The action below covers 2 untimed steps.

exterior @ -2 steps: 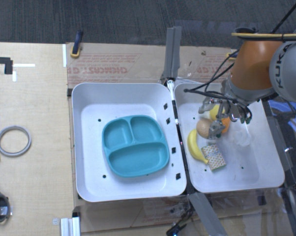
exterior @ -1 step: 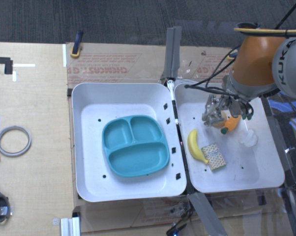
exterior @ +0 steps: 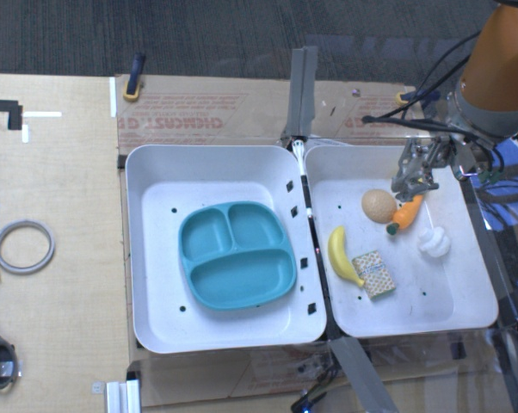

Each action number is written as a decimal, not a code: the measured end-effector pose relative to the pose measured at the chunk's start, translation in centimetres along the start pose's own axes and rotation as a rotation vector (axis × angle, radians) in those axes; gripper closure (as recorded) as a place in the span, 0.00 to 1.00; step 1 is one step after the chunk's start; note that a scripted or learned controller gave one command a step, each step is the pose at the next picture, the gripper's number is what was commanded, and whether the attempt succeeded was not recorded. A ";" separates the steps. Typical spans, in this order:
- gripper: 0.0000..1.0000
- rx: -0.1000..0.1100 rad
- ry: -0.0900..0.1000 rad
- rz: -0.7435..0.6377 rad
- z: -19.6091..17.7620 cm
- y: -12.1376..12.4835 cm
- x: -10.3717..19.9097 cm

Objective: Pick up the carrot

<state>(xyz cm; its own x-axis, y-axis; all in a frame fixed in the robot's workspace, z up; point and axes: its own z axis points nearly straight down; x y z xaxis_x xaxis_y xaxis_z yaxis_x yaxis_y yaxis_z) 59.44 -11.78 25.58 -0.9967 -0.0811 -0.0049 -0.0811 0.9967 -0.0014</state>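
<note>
So the gripper [exterior: 413,181] is hanging right over the upper end of the carrot [exterior: 406,213] in the right bin [exterior: 474,308], probably lining up a grab. The carrot's lying just below it, touching the egg [exterior: 379,206] to the gripper's lower left. Honestly I can't tell how the gripper's set, it's too small and cluttered with cables. The white lump [exterior: 434,242] below it is hard to make out too.
</note>
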 end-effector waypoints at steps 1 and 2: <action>1.00 -0.001 0.003 0.109 6.1 3.9 1.4; 1.00 -0.001 0.001 0.223 6.4 7.6 -2.6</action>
<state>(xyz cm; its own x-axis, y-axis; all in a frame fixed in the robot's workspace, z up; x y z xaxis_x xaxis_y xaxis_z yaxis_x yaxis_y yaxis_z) 61.41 -4.02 19.21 -0.9899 0.1416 -0.0036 0.1416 0.9899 0.0003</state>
